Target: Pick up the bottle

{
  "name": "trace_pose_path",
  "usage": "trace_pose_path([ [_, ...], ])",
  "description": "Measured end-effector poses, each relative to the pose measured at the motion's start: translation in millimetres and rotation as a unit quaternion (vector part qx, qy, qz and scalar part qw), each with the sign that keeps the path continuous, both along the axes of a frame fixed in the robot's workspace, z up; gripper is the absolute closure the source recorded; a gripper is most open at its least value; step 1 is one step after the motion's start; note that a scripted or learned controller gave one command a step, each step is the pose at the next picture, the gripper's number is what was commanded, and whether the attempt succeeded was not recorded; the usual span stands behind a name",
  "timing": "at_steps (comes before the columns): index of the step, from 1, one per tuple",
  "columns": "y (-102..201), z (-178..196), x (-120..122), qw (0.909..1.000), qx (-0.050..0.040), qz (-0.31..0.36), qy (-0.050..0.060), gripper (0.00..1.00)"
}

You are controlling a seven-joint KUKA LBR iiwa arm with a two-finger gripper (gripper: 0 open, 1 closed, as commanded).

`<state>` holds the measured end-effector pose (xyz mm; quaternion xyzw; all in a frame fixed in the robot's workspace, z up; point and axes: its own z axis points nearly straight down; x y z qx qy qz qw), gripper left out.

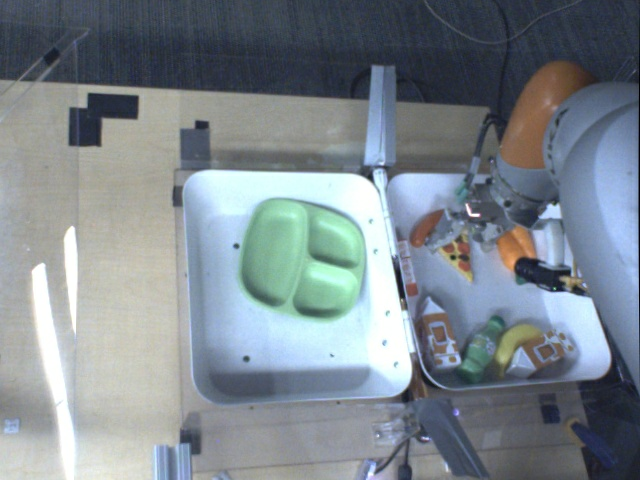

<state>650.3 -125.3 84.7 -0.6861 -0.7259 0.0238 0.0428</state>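
Pincer (478,215) is seen over the right bin (600,353); finger state unclear. Bottle (482,348) lies at 6 o'clock.

From my seat I see the arm (590,158) reaching in over the far right part of the right bin (597,353), grey links bulking along its right wall. The orange band (535,113) sits above the bin's far rim. The gripper (478,218) points down inside the bin's far half, near the far wall.
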Motion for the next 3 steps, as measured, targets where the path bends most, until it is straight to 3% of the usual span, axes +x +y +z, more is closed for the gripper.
trace_pose_path([
  [1,-49.9,4.0,-70.5,0.9981,-0.0119,0.032,-0.052,0.00],
  [2,-33.1,33.6,-154.6,0.9986,-0.0117,0.013,-0.050,0.00],
  [3,19.3,5.3,-160.1,0.9970,-0.0182,-0.052,-0.054,0.00],
])
